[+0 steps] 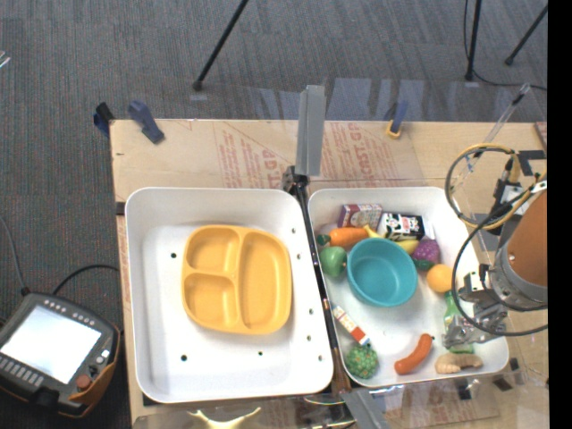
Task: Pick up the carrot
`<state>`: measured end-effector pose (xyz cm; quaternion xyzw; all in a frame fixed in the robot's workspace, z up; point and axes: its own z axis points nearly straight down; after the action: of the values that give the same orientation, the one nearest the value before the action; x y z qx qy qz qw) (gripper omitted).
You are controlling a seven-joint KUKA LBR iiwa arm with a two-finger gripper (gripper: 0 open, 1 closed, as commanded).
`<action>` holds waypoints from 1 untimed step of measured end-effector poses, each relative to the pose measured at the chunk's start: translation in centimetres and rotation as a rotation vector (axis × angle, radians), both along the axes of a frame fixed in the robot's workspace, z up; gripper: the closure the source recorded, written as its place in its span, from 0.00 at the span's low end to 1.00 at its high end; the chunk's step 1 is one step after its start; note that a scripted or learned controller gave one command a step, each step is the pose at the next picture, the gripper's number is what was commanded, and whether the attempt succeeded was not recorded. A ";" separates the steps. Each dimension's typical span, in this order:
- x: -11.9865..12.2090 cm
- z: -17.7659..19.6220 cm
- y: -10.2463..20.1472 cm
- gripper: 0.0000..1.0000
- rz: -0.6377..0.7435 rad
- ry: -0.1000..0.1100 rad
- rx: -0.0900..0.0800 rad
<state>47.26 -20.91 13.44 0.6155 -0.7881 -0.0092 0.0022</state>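
Two white bins sit side by side on the plywood surface (223,155), and from the overhead camera the whole job can be read at a glance. The left bin (152,231) carries a yellow divided plate (238,278) and nothing else of note. The right bin (407,197) is the crowded one, toy food packed around a teal bowl (382,272) in its middle.

The carrot (349,237) lies near the far left corner of that bin, orange and roughly level, just beside a green round fruit (332,260) and up against the bowl's far-left rim, with a small purple carton (359,214) and a black-and-white milk carton (402,226) behind it. That crowding matters, I think: anything closing on the carrot has little free room on either side.

The arm comes in from the right, its orange band (547,248) at the bin's edge, and the hand (466,331) hangs low over the near right corner, above a tan ginger-like piece (458,362) and close to a reddish sausage (414,354). Cables and metal blur together there, so I cannot tell whether it is spread or closed, or whether anything is in it.

It is well apart from the carrot, with the bowl between them. By my reckoning the pick has yet to begin in earnest; the arm would need to cross the bin first.
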 end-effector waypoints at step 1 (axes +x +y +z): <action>0.3 -4.2 1.7 1.00 -0.133 -0.010 -0.008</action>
<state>47.58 -19.25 9.22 0.5619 -0.8272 -0.0031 -0.0002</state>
